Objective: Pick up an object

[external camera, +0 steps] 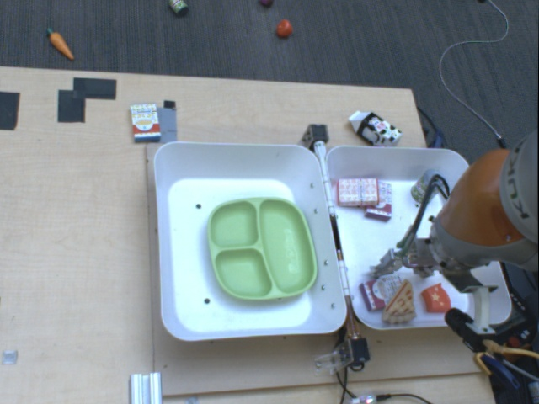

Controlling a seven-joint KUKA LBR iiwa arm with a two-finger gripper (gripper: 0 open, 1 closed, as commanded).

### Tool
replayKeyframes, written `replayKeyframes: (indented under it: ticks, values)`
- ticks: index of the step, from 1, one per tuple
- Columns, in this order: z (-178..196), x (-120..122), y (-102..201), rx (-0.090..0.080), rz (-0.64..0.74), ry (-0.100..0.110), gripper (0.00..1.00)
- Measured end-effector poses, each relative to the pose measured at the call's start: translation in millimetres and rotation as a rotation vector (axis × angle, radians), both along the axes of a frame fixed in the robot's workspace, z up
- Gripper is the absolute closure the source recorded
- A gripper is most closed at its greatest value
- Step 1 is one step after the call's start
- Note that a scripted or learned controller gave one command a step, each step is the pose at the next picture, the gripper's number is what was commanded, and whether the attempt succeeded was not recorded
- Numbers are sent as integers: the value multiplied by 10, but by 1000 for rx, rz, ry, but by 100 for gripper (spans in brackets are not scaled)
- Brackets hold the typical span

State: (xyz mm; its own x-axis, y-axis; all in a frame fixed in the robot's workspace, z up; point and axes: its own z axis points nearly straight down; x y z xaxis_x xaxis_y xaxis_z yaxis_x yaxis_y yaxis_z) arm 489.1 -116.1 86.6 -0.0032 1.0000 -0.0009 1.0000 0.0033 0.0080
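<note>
The hand [389, 265] sits low in the right bin [446, 162], right over the toast slice [401, 303] and red packet [371, 294]; the toast lies just toward the bin's near edge. Honestly can't tell its state.

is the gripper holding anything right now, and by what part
It cannot be told. The gripper is low in the right bin, just above the toast slice and a small packet, but nothing shows clearly gripped.
</note>
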Motion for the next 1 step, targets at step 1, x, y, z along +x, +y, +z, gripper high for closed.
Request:
replayKeyframes:
  ticks: [1]
  values:
    - [114,24,3,-1,2,-7,100]
